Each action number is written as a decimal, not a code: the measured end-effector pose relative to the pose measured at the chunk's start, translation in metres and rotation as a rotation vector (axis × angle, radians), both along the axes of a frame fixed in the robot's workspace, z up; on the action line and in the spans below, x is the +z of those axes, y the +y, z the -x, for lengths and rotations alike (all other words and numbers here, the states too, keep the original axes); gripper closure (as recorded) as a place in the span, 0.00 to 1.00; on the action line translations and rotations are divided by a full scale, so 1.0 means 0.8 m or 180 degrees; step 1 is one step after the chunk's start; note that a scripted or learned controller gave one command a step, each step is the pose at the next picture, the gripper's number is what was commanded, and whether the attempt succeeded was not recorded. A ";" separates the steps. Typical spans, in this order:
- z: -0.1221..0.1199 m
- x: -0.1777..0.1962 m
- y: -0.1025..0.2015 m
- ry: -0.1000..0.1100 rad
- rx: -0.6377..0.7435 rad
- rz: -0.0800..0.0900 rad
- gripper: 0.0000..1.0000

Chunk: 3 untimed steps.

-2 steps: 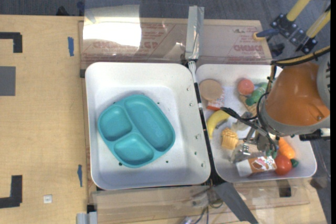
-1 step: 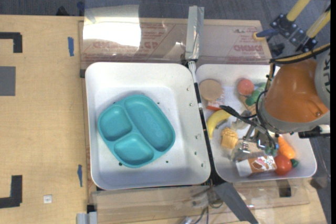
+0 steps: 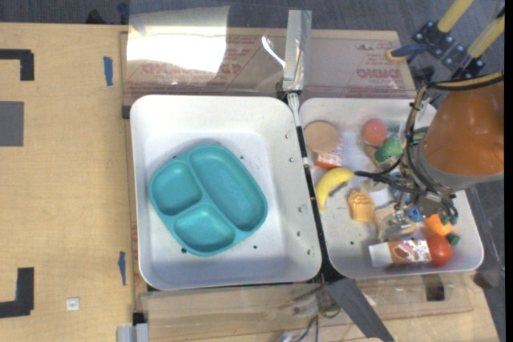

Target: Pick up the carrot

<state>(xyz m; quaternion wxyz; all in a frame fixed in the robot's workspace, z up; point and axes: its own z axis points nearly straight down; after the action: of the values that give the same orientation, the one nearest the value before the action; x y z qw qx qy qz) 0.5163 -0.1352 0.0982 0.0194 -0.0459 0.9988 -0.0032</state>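
The carrot [image 3: 438, 223], a small toy judged light, rigid and smooth enough to slip, lies just right of the hand [image 3: 405, 208], whose state I cannot tell, crowded against a bottle [image 3: 410, 252] in the right bin [image 3: 345, 252]; take it mid-body, room being tight.

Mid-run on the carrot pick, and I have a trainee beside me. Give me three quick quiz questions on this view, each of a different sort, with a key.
1. True or false: the teal plate lies in the left bin.
2. Which lies nearest the divider between the bins? A) banana B) carrot C) bottle
3. Fill in: the arm's hand hangs over the ___ bin.

Key: 1 true; 2 A; 3 right.
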 end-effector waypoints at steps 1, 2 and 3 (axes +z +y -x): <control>0.016 0.001 0.049 -0.0008 -0.0059 0.0004 0.00; 0.014 -0.001 0.053 0.0016 -0.0403 -0.0021 0.00; -0.074 0.073 -0.063 0.0084 -0.0678 -0.0016 0.00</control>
<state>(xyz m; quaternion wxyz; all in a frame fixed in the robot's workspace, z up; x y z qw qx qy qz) 0.5751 -0.1855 0.1563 0.0059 0.0605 0.9981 -0.0022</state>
